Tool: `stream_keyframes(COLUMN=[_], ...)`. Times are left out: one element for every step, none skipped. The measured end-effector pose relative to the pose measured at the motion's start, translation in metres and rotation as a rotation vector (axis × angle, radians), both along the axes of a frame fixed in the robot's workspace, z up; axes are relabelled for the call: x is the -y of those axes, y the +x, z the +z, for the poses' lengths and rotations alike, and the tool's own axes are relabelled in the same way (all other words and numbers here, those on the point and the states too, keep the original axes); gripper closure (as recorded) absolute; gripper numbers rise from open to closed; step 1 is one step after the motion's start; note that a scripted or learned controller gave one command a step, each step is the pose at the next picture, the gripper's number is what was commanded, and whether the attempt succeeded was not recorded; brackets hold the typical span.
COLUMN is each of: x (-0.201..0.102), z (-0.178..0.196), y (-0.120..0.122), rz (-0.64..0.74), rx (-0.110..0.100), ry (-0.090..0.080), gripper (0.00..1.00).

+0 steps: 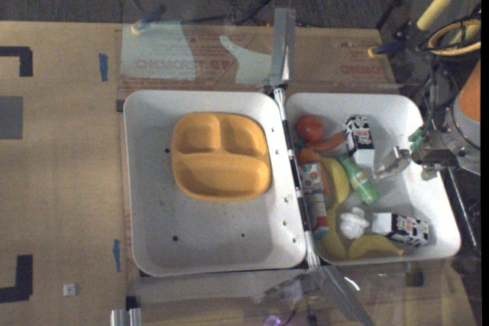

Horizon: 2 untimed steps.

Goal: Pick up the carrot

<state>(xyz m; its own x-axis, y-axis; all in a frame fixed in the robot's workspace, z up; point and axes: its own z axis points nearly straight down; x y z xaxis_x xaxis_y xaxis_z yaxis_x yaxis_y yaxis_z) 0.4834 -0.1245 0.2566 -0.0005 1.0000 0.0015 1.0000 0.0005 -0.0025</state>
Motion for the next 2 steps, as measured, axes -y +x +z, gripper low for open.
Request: stream_keyframes(x=[-0.0104, -0.0098], z=[-0.1562, -0.1466], y=[0.0145, 0.0149], rz=[0.217, 0.215], rx=[0.005, 0.008], ry=[-0.002, -0.003], gripper=[0.00, 1.00])
